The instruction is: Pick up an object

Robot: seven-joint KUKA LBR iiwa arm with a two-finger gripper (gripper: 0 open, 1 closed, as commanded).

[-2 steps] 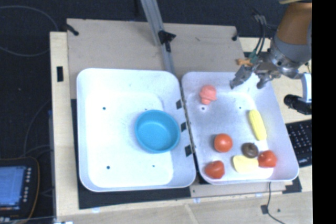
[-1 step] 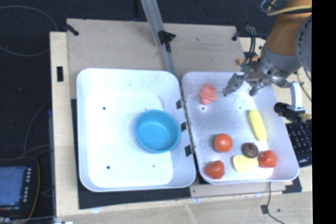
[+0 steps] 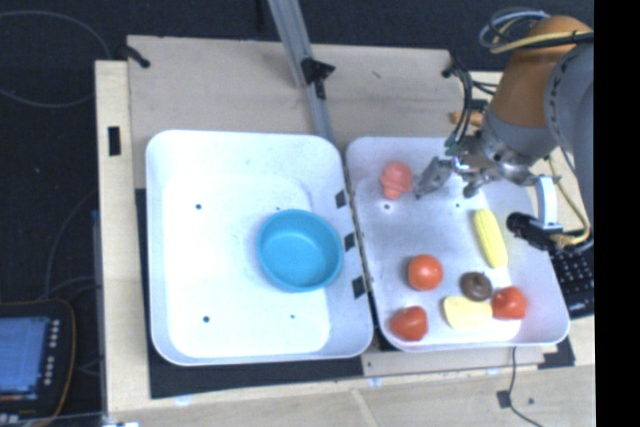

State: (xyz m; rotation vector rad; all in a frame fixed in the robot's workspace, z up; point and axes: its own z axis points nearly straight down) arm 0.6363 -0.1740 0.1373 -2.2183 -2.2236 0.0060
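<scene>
Gripper [image 3: 448, 177] hanging over far part of right bin [image 3: 372, 245], fingers spread open, nothing between them – pink object [image 3: 396, 180] lying just beside it, toward bin's far left corner. Corn cob [image 3: 489, 237] lying near right edge. Three tomatoes sitting in near half – one [image 3: 425, 272] mid-bin, one [image 3: 408, 322] at near edge, one [image 3: 510, 302] by near right corner. Brown round item [image 3: 476, 286] touching pale yellow piece [image 3: 467, 313]. Blue bowl [image 3: 298, 250] sitting in left bin [image 3: 190, 185], toward its right edge
</scene>
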